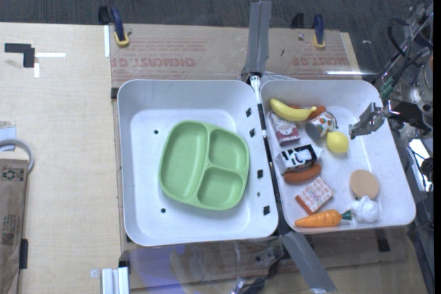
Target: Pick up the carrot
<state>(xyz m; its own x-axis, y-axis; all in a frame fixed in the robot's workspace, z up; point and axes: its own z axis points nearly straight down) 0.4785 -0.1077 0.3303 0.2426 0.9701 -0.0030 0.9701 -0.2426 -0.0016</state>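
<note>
Pale wooden worktop (62,148) carries two bins; the small orange plastic carrot (318,219) lies at six o'clock in the right white bin (403,179). The claw (364,122), apparently parted and empty, should be lowered across the carrot's middle.

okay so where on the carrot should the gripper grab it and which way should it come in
Grip the carrot across the thick orange middle of its body, not the green top. It lies flat, nearly parallel to the right bin's front wall, with a white item at its leafy end. Probably best to come straight down, fingers closing front to back. The gripper hangs near the bin's right rear.
</note>
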